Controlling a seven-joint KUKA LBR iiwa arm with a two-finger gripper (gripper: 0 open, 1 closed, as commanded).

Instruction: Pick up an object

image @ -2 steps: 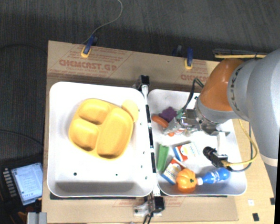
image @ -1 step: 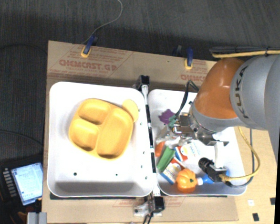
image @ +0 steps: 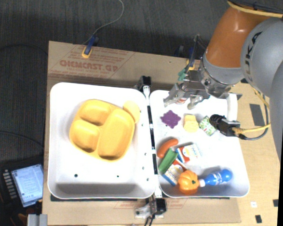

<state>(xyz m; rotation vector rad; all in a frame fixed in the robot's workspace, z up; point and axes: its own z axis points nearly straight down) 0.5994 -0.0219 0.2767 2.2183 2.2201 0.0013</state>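
Looking down at the surface [image: 254, 156], I see two white bins side by side; the left bin [image: 58, 128] has a big yellow tray [image: 101, 129] lying in it, with a small pale round piece [image: 132, 110] touching its top right edge; the right bin [image: 239, 160] has many small toys in it.

My arm [image: 248, 40] comes in from the right, grey with an orange band; the claw [image: 183, 99] hangs over the far end of the right bin; its two fingers are spread apart, and I see nothing between them.

Just below the claw lies a purple toy [image: 170, 119], flat on the bin floor; beside it, to the right, is a pale yellow block [image: 191, 123]; next to that is a small green and white thing [image: 207, 126], close to a black part [image: 224, 124] with a yellow cable.

Nearer to me the toys are bunched up; a red thing [image: 166, 146] and a green stick [image: 167, 160] lie by the wall between the bins, touching each other; a small white box [image: 189, 152] with red on it is just beside them; an orange pumpkin [image: 188, 182] sits at the near edge, touching a blue bottle [image: 217, 177] that lies on its side.

A brown board [image: 96, 66] with red letters lies under both bins.
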